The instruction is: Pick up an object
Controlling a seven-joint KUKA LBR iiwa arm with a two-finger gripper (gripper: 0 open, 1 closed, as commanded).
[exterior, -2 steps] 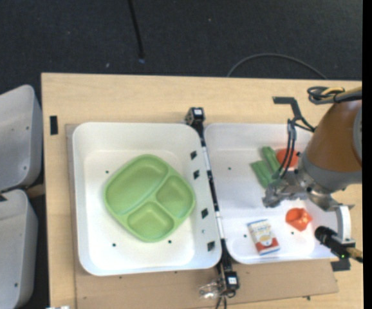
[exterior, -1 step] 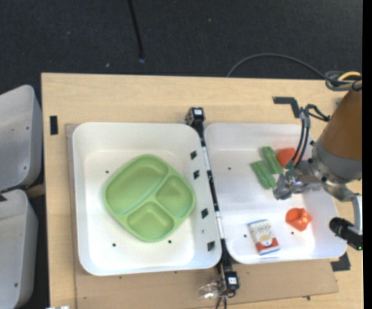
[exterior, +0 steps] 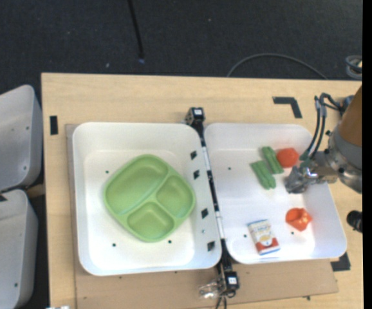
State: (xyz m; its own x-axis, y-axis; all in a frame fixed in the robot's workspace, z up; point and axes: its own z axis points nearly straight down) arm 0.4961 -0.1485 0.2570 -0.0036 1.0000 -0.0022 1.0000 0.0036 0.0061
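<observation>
Hand (exterior: 297, 182) hovers low in right bin (exterior: 237, 140), near its right wall; whether it's spread or pinching, cannot tell. Green pieces (exterior: 266, 166) and orange block (exterior: 288, 156) sit just left of and above it, orange cup (exterior: 297, 218) and small carton (exterior: 262, 237) nearer the front edge. Left bin (exterior: 89, 250) carries green divided plate (exterior: 148, 198), with free margin on all sides.

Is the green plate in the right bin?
No. The green plate lies in the left bin; the right bin holds small items.
</observation>
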